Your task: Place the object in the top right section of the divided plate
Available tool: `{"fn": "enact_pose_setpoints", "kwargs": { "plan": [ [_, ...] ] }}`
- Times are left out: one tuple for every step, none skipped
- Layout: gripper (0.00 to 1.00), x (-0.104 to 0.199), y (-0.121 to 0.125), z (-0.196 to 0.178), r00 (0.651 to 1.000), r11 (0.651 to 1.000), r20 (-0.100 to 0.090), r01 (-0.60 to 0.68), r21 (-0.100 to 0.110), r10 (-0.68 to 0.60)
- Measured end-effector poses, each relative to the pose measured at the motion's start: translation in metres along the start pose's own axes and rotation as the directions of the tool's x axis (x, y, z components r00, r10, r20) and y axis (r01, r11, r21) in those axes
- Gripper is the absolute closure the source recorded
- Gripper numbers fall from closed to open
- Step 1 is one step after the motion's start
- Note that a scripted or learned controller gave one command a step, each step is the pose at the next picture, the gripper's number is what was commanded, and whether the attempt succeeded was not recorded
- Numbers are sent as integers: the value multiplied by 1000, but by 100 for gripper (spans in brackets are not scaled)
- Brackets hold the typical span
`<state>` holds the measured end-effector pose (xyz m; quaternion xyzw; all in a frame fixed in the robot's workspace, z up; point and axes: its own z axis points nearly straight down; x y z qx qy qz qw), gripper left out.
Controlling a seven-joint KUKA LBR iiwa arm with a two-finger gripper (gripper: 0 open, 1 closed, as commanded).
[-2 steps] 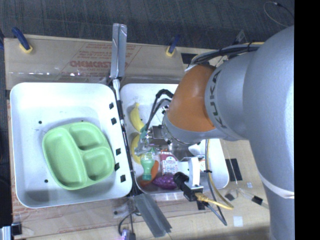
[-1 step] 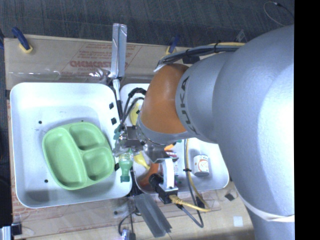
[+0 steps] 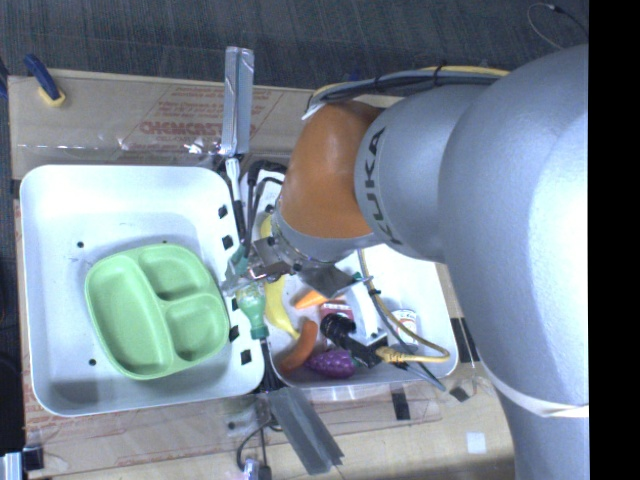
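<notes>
Nearest you, the divided plate [image 3: 150,313] sits in the left bin [image 3: 60,218] with all its sections bare, so you have the placing yet to do. Behind it, the gripper [image 3: 262,268] is down among the toy food in the right bin [image 3: 440,298]; whether it grasps an object I cannot tell.

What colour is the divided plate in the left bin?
Light green. The divided plate shows clearly in the camera view, lying in the white left bin.
</notes>
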<state>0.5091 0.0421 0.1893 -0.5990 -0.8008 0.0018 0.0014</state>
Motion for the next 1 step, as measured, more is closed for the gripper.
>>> {"fn": "enact_pose_setpoints", "kwargs": {
  "plan": [
    [0,0,0,0,1000,1000,0,0,0,0]
  ]
}}
